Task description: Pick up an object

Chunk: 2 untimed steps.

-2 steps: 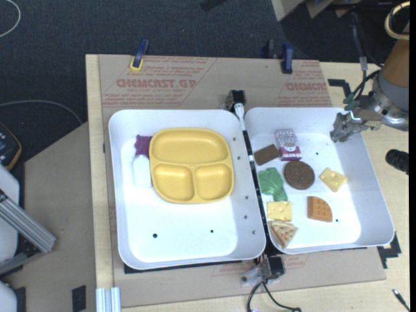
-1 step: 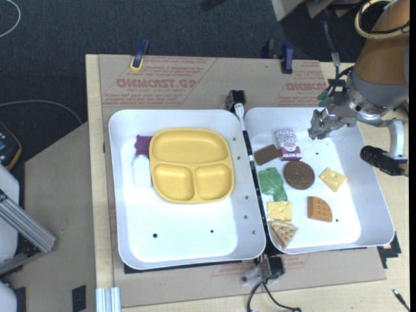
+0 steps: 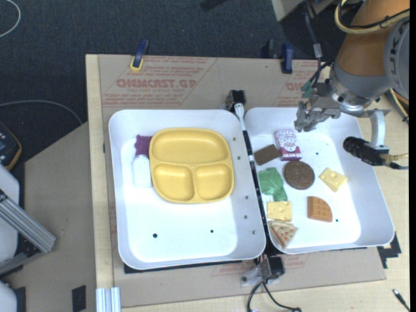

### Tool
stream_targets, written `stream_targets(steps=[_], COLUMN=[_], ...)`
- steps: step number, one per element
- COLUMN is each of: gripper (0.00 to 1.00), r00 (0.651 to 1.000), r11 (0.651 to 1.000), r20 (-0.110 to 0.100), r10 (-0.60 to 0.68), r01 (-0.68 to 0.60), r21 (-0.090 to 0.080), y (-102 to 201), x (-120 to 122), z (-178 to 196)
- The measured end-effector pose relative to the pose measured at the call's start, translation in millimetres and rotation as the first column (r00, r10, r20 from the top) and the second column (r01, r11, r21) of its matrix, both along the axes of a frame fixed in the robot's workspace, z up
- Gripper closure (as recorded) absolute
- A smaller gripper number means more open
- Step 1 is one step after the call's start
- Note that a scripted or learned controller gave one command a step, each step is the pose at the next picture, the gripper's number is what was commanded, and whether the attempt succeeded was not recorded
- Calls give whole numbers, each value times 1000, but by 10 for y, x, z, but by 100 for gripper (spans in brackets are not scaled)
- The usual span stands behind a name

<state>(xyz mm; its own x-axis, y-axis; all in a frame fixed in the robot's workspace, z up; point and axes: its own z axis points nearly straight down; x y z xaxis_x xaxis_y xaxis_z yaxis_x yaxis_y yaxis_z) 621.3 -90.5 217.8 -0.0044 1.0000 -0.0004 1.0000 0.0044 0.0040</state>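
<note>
Nearest to the camera, at the front edge of the right bin [image 3: 383, 229], lies a sandwich wedge [image 3: 283, 231], and I take the round brown cookie [image 3: 299, 174] in the middle of that bin as my landmark. Behind the cookie and a little to its left stands the small pink-and-white carton [image 3: 286, 144]; this one I judge the best object to pick. It looks light and stiff, with flat sides, probably plastic and a bit slippery, so I would close on its two long sides, low on the body.

My claw [image 3: 305, 121] hangs behind the cookie, just beyond the carton and close to the rear wall. Whether it is apart or together I cannot tell; it is dark and small in this view.

Left of the cookie lie a brown chocolate bar [image 3: 265, 154] and a green leafy piece [image 3: 272, 182]. Right of it is a yellow cheese piece [image 3: 333, 179]. In front of it are a waffle piece [image 3: 319, 208] and a yellow cracker [image 3: 279, 210].

The floor of the bin is smooth and white, so things may slide when pushed. Room around the carton is small: the chocolate bar is just beside it, the cookie near. Far left of the cookie, the left bin [image 3: 123, 194] holds a yellow divided plate [image 3: 191, 164].
</note>
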Motion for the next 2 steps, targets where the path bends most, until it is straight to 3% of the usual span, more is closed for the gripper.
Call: stream_targets(steps=[1, 2], gripper=[100, 100], r00=[1000, 1000], r11=[1000, 1000], r20=[1, -7], r10=[-2, -4], r01=[2, 4], r21=[0, 1], y=[94, 129], x=[-45, -32], z=[154, 16])
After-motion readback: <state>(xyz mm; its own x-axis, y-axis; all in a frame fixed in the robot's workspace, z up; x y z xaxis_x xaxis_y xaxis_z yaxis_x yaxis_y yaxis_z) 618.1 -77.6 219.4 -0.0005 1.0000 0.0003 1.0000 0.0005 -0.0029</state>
